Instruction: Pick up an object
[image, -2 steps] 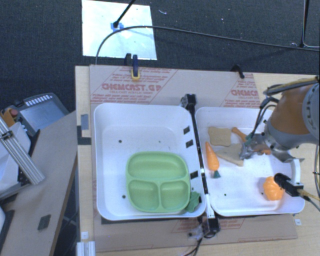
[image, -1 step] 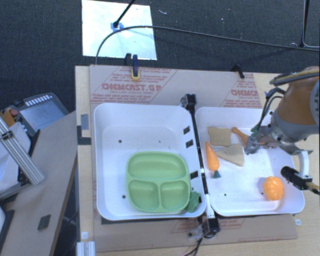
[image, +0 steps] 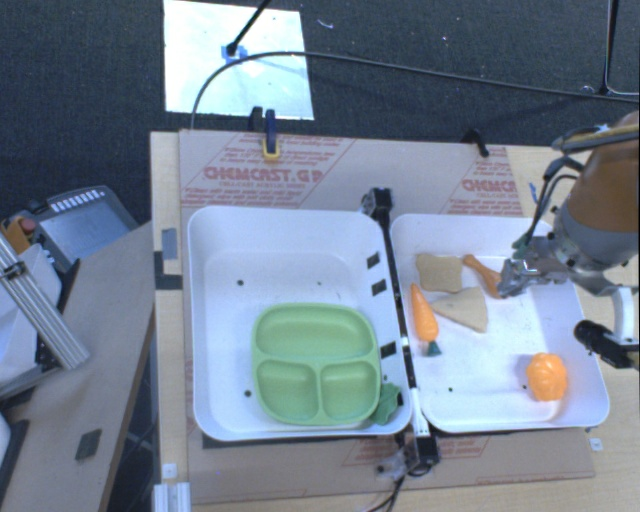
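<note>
camera view: tool (image: 512, 280) is down in the right bin (image: 590, 400), far side, right at the small orange stick-like piece (image: 480, 272) next to the two tan flat pieces (image: 452, 290); can't tell how its tips are set, too small and dark here

other candidates in the same bin: toy carrot (image: 425, 316) just beside the divider, orange pepper-shaped toy (image: 546, 376) near the front right corner, well apart from the rest

left bin (image: 215, 250) has the green divided plate (image: 315, 365), with a bit of green poking out at its front right corner

handling guess: all look like light hard plastic play food, stiff and a bit slippery. stick piece is thin, pinch across its narrow width mid-length. tan pieces lie flat, poor purchase. carrot: grab across the thick middle
</note>
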